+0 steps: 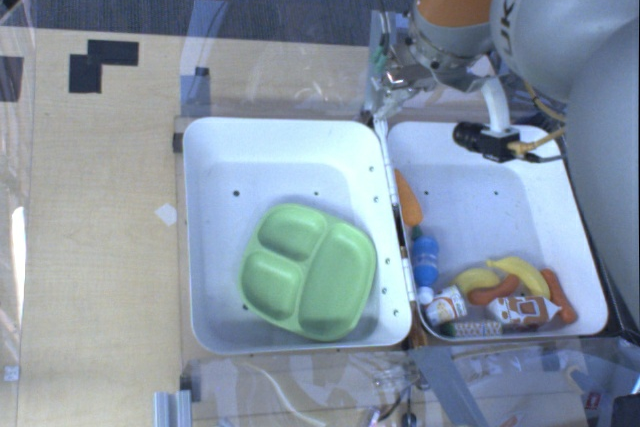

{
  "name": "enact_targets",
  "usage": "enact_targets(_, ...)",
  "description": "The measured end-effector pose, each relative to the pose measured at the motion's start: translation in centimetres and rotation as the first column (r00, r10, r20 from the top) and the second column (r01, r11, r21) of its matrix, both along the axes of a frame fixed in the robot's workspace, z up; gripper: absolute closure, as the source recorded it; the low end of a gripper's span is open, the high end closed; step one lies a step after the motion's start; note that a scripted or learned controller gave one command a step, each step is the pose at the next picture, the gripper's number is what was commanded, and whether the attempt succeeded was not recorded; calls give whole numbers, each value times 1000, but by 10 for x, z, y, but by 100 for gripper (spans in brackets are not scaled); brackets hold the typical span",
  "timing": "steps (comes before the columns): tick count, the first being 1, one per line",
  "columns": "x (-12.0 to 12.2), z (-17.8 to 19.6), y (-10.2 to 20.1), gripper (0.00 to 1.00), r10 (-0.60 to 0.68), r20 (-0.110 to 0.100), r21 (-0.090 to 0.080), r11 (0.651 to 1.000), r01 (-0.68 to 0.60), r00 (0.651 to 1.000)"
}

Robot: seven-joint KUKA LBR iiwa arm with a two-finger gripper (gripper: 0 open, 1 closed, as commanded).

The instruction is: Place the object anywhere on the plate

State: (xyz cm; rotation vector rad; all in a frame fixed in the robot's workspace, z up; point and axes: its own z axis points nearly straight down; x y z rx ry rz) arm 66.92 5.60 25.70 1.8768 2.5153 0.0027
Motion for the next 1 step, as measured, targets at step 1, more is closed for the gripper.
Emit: enact_targets(1,-20,-98,80,100,251,1,1,968,-251,968)
